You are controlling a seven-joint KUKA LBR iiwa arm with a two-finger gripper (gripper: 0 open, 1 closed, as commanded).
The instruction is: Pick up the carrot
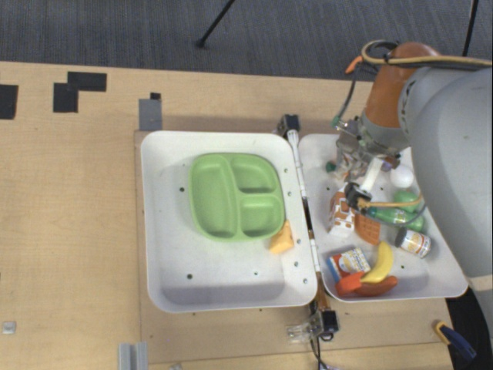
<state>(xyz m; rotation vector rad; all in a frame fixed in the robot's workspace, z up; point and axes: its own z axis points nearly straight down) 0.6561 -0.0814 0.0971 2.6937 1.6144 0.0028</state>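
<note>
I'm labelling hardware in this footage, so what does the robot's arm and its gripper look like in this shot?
The arm is bulky, with smooth, rounded light-grey housings and an orange-brown band above the wrist. A thin yellowish cable runs across the band, looping near its top. Below it sits the gripper, a compact cluster of dark and metallic parts with a pale, slim piece projecting downward. Finer markings are too small to read.

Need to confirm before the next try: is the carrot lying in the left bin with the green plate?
No, the carrot lies in the right bin, beside the banana.

floor: grey carpet (115,14) | bench: light wood (69,230) | black stand leg (226,12) on carpet
</note>
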